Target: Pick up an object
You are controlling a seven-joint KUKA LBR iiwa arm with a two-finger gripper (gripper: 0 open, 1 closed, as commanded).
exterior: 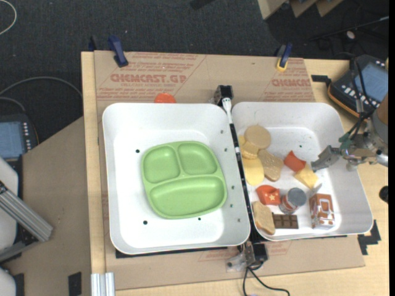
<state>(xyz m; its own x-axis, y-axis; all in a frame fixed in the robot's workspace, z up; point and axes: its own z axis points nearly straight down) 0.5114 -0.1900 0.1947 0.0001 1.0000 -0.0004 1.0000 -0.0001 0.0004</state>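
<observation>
Dark carpet surrounds the counter point(185, 73) on which two shallow white bins sit. Whether the gripper point(327, 158) is released or clenched cannot be told; nothing is seen held. It is poised over the right bin point(345, 221), near a pale yellow cheese wedge point(307, 177) and orange-red block point(294, 161). Crowded toy food could be nudged aside, spoiling a grasp.

Green divided plate point(184, 179) in left bin point(117, 165) — toy foods point(271, 165) crowd right bin point(352, 208).
</observation>
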